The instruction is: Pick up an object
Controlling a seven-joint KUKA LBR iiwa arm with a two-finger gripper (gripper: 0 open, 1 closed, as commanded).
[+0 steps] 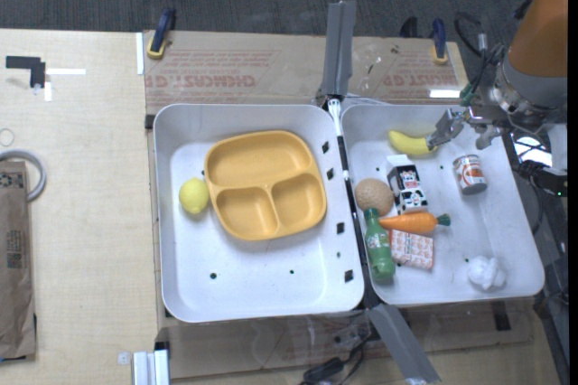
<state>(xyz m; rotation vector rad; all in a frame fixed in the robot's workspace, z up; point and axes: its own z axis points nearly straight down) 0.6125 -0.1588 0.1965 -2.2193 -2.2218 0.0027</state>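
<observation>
The right bin (519, 220) holds a yellow banana (411, 142), a small red and white can (468, 173), a black and white carton (406, 180), a brown ball (372, 193), a carrot (415, 222), a green bottle (379, 246), a red patterned packet (414, 251) and a crumpled white lump (485, 273). My gripper (463, 130) hangs over the bin's far right part, just right of the banana and above the can. Its fingers are spread open and nothing sits between them.
The left bin (181, 284) carries a yellow divided plate (265, 184) with a lemon (193, 195) beside its left edge. A grey divider post (339, 49) rises between the bins at the back. Cardboard (235, 71) lies behind them.
</observation>
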